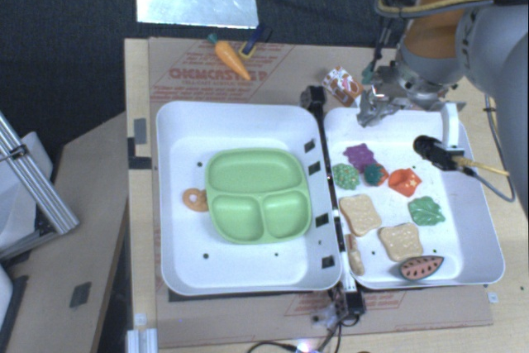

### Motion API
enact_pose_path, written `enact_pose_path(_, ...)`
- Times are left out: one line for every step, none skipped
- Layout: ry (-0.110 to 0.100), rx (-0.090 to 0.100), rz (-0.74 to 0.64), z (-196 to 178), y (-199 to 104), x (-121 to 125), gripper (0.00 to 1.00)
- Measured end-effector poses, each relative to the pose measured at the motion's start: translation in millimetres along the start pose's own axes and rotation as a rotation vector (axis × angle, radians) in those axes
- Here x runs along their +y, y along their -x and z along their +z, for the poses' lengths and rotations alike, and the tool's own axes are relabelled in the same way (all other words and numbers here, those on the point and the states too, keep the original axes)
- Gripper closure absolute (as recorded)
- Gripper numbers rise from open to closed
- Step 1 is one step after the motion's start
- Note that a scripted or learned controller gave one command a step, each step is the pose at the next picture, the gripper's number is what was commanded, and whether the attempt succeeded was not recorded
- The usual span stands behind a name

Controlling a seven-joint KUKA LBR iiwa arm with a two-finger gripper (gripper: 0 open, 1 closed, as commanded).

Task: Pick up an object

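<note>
Purple grape cluster, small, knobbly, flat in right bin

A robotics lab, seemingly: an industrial arm reaches over two white bins of toy food on a cardboard-covered surface, with aluminium framing and dark backdrop cloth behind.
</note>
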State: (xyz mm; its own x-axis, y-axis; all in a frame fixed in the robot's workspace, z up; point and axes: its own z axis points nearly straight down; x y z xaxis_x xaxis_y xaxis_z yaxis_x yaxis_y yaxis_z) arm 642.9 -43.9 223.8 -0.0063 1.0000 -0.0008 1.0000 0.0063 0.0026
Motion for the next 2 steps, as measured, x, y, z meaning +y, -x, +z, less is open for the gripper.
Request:
enact_pose_path(0.002,0.0,-0.002,-11.4,0.1,12.0,1.0)
enact_pose_path(-0.002,0.0,0.005,8.6,7.2,11.0,1.0)
